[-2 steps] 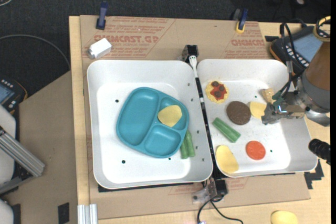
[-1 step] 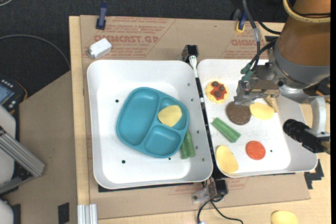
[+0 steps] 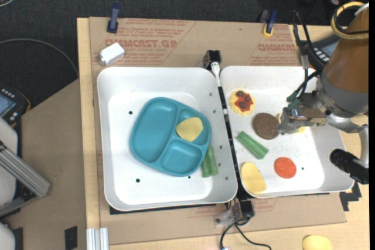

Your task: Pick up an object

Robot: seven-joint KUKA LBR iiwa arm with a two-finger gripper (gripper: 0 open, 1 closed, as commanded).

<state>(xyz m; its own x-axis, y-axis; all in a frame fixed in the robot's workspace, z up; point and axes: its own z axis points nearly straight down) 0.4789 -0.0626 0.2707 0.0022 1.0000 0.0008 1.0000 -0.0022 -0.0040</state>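
Note:
My gripper [image 3: 291,123] hangs low over the right bin [image 3: 275,76], just right of a brown round patty [image 3: 265,125]. A bit of yellow shows under it at its right side. Also in the right bin lie a small pizza piece with red topping [image 3: 242,102], a green strip [image 3: 252,144], an orange-red disc [image 3: 285,167] and a pale yellow piece [image 3: 252,177]. In the left bin [image 3: 117,126] a blue divided plate [image 3: 166,136] carries a yellow chip [image 3: 190,129], and a green pod [image 3: 209,162] leans at the plate's right edge.
The arm's grey body and orange band [image 3: 351,67] cover the right bin's far right side. A black divider rail [image 3: 225,126] runs between the bins. Clamps [image 3: 113,17] and a white block [image 3: 111,54] sit on the cardboard behind the left bin.

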